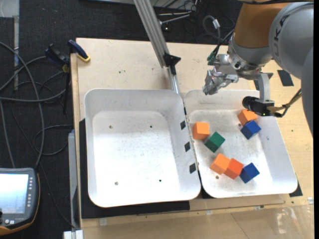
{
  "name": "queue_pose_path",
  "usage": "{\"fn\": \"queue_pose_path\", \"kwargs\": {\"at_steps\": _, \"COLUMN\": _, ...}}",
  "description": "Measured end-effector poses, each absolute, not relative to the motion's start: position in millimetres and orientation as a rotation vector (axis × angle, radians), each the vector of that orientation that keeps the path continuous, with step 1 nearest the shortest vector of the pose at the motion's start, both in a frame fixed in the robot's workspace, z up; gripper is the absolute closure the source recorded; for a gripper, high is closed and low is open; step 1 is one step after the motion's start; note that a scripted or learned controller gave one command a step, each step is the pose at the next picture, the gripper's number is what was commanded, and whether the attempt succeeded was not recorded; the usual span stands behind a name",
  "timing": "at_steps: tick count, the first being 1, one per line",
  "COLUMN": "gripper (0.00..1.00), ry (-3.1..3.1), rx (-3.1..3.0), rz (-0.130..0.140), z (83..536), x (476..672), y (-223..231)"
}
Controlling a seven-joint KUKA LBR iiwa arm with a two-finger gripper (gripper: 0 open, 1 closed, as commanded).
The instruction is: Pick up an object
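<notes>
Gripper (211, 87) hangs above the far rim of the right bin (279, 180); whether it is spread or closed cannot be told, and nothing shows in its grasp. Below it and nearest lie an orange cube (201, 130) and a green cube (215, 141). Further below sit two touching orange blocks (227, 165) with a blue cube (249, 172) beside them. To its lower right, another orange cube (246, 116) touches a blue cube (250, 129).
</notes>
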State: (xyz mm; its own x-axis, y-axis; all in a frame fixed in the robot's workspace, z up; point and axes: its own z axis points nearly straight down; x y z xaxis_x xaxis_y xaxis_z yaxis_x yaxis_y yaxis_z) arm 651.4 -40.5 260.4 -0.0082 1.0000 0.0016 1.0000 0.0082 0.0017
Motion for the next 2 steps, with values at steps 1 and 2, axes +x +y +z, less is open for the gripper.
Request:
{"fn": "queue_pose_path", "kwargs": {"at_steps": 1, "gripper": 1.00, "ry": 2.231, "rx": 2.213, "rz": 0.002, "z": 249, "x": 658.7, "y": 20}}
{"fn": "queue_pose_path", "kwargs": {"at_steps": 2, "gripper": 1.00, "ry": 2.229, "rx": 2.214, "rz": 0.002, "z": 242, "x": 663.4, "y": 66}}
